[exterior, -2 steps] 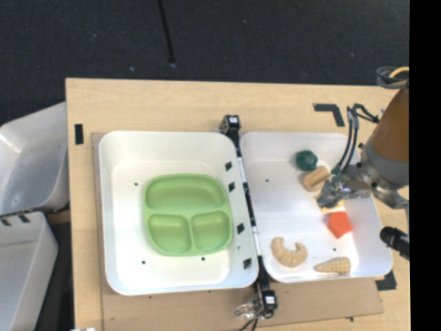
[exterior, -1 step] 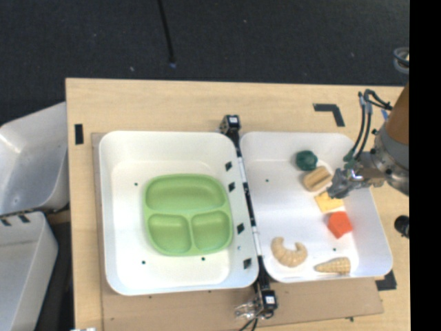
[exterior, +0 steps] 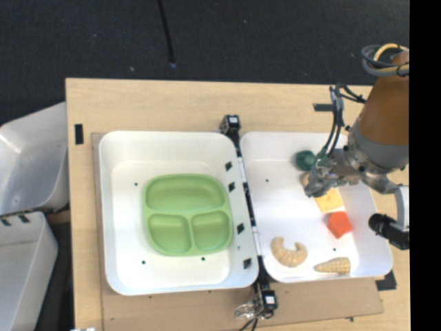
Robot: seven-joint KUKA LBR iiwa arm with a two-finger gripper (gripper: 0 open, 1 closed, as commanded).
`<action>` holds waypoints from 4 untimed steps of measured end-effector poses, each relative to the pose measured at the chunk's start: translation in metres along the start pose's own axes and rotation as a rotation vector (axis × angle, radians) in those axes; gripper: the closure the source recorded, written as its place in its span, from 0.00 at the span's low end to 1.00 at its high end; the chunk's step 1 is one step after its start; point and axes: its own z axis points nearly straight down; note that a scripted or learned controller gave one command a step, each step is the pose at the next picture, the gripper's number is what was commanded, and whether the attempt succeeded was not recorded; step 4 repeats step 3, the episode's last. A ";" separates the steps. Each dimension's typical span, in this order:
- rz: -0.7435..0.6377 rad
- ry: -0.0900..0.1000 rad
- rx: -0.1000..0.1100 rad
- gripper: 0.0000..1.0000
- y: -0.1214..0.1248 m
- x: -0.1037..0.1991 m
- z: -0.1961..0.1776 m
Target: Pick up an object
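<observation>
Items at my station, not for picking:

1. Surface: pale wood, rectangular, carrying both bins.
2. Left bin: shallow, white, rounded corners.
3. Right bin: same make, set edge to edge with the left one.
4. Green plate: three compartments, lying flat near the middle of the left bin.
5. Black clips: one at the far end of the seam between the bins, another at the near end.
6. White plastic housing: off my surface's left edge.
7. Dark floor: beyond the surface, with a thin black cable across it.
</observation>
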 end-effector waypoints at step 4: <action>0.003 -0.001 0.003 1.00 0.002 0.139 0.013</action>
